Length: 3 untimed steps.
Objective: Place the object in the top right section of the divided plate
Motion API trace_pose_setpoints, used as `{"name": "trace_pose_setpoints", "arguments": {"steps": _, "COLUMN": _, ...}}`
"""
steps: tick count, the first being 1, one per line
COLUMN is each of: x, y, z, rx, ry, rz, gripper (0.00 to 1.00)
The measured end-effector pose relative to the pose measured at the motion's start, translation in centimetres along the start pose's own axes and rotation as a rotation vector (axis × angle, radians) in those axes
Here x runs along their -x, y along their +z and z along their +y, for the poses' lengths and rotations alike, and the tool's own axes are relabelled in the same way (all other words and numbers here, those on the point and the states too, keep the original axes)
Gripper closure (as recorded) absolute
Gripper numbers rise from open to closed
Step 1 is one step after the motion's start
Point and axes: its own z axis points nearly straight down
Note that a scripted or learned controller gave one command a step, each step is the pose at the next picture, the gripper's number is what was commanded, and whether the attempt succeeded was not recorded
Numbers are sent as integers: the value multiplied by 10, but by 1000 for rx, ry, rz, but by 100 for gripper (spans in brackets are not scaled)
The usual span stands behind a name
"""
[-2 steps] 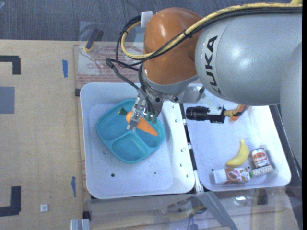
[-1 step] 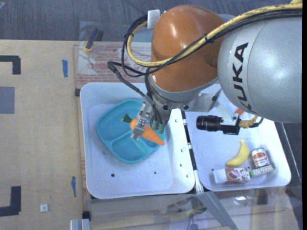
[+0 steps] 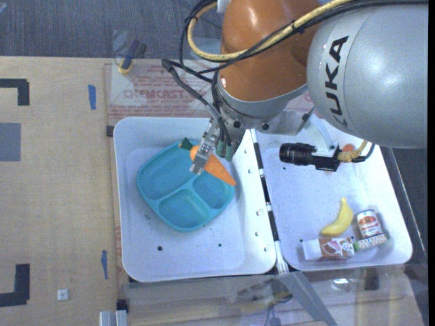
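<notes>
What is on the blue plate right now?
A carrot lies at the plate's upper right edge, under the pincer. Its green top and the section below are partly covered by the arm.

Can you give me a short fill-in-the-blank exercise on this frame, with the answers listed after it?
1. The divided plate in the left bin is coloured ____.
2. The gripper is over the plate's upper right part, next to an orange ____.
3. The banana lies in the ____ bin.
4. The band above the arm's wrist is ____.

Missing words: blue; carrot; right; orange.
</notes>
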Motion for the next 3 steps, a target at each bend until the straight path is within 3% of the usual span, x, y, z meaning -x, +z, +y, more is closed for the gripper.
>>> {"name": "trace_pose_setpoints", "arguments": {"steps": 1, "x": -15, "y": 22, "z": -21, "rx": -3, "ry": -260, "rz": 5, "gripper": 100}}
{"name": "trace_pose_setpoints", "arguments": {"steps": 2, "x": -40, "y": -3, "z": -61, "rx": -3, "ry": -136, "rz": 5, "gripper": 100}}
{"name": "trace_pose_setpoints", "arguments": {"steps": 3, "x": -34, "y": -67, "z": -72, "rx": 0, "ry": -175, "rz": 1, "gripper": 100}}
